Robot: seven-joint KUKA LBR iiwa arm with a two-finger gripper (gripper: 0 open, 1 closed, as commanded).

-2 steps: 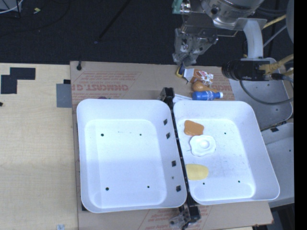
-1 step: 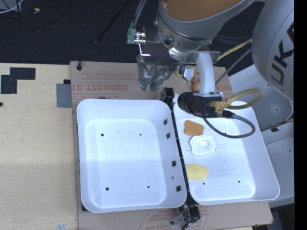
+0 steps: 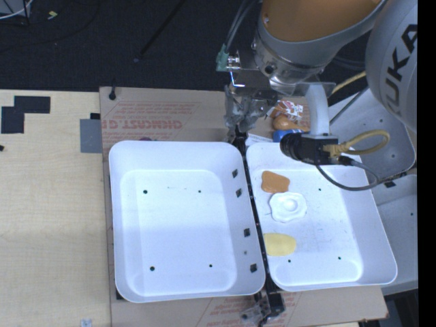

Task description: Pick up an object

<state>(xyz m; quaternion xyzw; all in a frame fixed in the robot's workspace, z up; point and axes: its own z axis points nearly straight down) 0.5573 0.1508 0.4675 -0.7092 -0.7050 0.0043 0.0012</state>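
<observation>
The right bin [image 3: 368,251] holds three flat toy foods in a column near its left wall: an orange-brown piece [image 3: 275,181], a white fried egg with a yellow yolk [image 3: 287,207], and a pale yellow piece [image 3: 279,244]. At the bin's far edge, partly hidden by the arm, lie a brown and red-white item [image 3: 289,114] and a small blue thing [image 3: 277,135]. My gripper [image 3: 240,129] hangs over the far end of the divide between the two bins, up and left of the orange-brown piece. I see nothing held in it.
The left bin [image 3: 122,251] is a bare white tray. The big grey arm with its orange band [image 3: 320,12] covers the upper right, and a black cylinder with a yellow cable [image 3: 310,147] juts over the right bin's far edge. Cardboard lies under both bins.
</observation>
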